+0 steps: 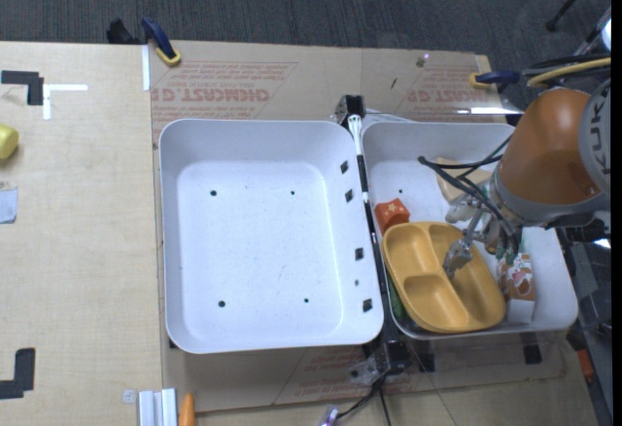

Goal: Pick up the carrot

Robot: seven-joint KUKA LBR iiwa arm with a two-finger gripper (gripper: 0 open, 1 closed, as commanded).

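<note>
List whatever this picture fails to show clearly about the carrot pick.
- Carrot: no item in the right bin can be surely identified as it. The small orange-red object beside the yellow divided tray is too small to name.
- Tool: blurred over the tray; finger state unreadable.
- Back right of that bin: covered by the arm.
- Item at the tray's right: partly hidden, unidentifiable.

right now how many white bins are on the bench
2. The left bin sits mid-bench. The right bin beside it holds a yellow tray and an orange block, with the gripper over the tray.
</note>
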